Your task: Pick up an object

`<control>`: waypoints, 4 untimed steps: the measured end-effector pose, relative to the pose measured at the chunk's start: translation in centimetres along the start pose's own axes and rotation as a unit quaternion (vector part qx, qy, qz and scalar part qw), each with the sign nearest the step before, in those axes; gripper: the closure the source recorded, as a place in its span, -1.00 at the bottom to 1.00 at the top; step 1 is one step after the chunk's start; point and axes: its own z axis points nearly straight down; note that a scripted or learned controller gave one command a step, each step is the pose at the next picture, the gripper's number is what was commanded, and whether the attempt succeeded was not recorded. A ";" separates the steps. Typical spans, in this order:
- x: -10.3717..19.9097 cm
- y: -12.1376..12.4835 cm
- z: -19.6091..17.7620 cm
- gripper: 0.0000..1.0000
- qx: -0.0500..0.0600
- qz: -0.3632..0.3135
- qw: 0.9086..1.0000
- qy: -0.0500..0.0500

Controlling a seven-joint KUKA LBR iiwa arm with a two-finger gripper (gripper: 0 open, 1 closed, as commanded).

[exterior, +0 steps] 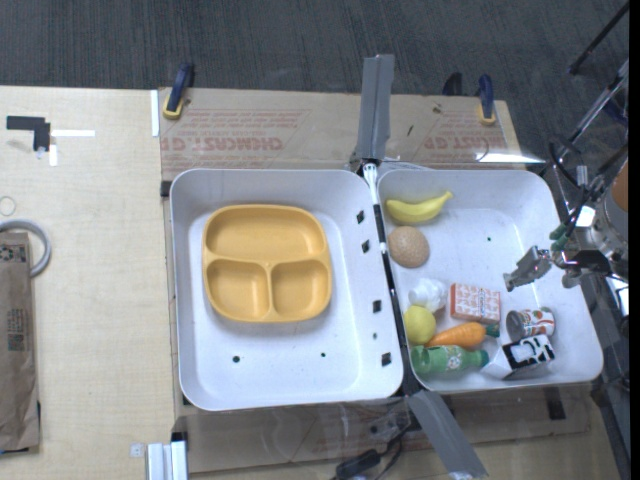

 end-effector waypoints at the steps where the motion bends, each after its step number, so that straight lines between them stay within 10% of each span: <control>1: 4.8 -0.8 8.8 -1.00 0.000 -0.160 0.987 0.000; 2: 11.5 -0.7 3.8 -1.00 -0.001 -0.109 0.994 0.000; 3: 6.4 -0.5 13.2 -1.00 -0.006 -0.236 0.972 -0.002; 4: 5.0 7.9 12.9 -1.00 -0.008 -0.377 0.926 -0.005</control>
